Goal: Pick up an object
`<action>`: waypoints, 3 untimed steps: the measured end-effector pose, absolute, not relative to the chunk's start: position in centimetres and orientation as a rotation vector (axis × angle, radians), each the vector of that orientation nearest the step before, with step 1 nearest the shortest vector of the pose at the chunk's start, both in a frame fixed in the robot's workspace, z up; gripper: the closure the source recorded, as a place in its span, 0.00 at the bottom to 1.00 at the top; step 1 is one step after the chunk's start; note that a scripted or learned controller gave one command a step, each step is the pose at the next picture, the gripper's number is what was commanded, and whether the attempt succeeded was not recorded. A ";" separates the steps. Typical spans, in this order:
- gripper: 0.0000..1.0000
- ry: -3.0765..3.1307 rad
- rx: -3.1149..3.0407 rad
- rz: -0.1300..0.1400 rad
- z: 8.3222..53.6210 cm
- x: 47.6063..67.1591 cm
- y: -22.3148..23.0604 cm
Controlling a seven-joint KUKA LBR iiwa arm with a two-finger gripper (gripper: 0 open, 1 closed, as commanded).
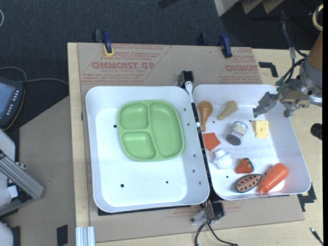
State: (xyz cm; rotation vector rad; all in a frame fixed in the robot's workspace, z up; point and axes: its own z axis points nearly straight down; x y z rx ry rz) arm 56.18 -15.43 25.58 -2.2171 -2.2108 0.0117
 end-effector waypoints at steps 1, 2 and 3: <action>0.00 -2.222 -2.222 0.000 26.3 56.4 -15.4; 0.00 -2.217 -2.217 0.005 21.1 55.5 -14.8; 0.00 -2.217 -2.218 0.005 16.8 55.6 -14.9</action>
